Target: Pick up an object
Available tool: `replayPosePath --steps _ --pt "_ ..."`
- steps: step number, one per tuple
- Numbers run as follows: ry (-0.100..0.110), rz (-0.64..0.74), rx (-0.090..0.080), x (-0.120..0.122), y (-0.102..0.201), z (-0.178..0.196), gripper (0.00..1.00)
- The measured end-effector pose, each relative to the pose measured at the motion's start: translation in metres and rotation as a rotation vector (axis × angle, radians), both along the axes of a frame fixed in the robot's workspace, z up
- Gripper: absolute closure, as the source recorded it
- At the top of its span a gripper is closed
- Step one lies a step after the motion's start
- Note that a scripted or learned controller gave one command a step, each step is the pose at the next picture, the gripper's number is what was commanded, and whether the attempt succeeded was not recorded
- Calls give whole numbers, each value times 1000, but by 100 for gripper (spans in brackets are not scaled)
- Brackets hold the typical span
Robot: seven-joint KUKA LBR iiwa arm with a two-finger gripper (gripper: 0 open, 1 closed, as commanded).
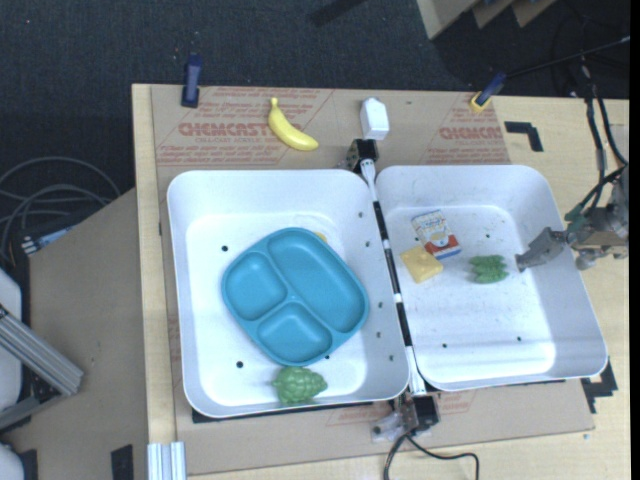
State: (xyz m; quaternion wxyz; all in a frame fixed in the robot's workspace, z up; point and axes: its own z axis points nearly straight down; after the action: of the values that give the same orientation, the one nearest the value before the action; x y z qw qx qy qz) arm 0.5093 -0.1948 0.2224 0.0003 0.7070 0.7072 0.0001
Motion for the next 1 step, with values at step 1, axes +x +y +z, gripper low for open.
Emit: replayPosePath --steps 1 --pt "3 1 2 29 28 -61 0"
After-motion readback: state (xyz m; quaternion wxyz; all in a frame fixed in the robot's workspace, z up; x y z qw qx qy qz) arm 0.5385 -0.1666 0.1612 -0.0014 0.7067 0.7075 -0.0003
